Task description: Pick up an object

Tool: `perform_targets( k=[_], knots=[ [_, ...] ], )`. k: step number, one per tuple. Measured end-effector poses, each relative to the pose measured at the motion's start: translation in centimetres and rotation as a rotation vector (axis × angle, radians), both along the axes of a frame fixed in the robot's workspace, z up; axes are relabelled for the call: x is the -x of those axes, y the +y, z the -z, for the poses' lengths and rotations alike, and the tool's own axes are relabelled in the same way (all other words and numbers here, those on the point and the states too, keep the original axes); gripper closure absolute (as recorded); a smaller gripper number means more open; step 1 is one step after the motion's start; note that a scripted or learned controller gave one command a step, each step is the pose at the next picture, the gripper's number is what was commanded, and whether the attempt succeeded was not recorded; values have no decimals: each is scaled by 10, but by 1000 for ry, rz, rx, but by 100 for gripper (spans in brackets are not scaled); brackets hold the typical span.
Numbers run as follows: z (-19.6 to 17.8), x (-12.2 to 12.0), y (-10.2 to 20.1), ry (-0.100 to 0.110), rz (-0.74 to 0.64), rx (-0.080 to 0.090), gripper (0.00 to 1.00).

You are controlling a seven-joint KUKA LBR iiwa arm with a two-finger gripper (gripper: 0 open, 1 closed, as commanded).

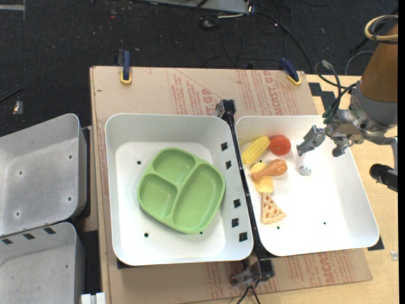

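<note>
Two shallow white bins side by side on a printed brown board [177,94], held down by clamps [126,68] at the board's eleven and one o'clock corners.

In the left bin [120,132]: a green divided plate [182,190], three compartments, lying flat near the centre and a little toward five o'clock.

In the right bin [342,214]: toy food bunched along the nine o'clock wall. Uppermost, at about ten o'clock of the bin floor, a yellow corn cob [255,149] with a red tomato [280,145] just beside it at three o'clock. Below those, an orange-brown chicken drumstick [269,168], thick end toward three o'clock. At its six o'clock, touching or nearly so, a small yellow piece [264,184] - too small to name. Lowest, at about eight o'clock of the floor, a pizza slice [272,209], point toward twelve.

Reaching in from three o'clock: the grey arm, orange band [383,75] above the wrist. Gripper [320,148] over the bin's twelve o'clock part, fingers apart and nothing between them - near finger [309,141] just to the three o'clock side of the tomato, not touching it. Below that finger, a small grey spot [304,169] on the bin floor, unclear what.

Off the board at nine o'clock, two spare white bins [38,163] on the dark floor.
</note>
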State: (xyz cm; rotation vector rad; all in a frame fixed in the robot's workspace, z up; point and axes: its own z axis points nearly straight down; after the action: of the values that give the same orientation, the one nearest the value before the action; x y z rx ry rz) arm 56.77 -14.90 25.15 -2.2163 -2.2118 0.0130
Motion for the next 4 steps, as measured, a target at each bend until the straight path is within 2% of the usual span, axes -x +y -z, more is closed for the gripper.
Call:
perform_targets(
  k=[1,2,4],
  knots=[
    [-8,-2,1,-13,-3,2,0],
    [35,-7,2,-11,-2,2,0],
    [145,-24,11,-13,-3,-1,0]
  ],
)
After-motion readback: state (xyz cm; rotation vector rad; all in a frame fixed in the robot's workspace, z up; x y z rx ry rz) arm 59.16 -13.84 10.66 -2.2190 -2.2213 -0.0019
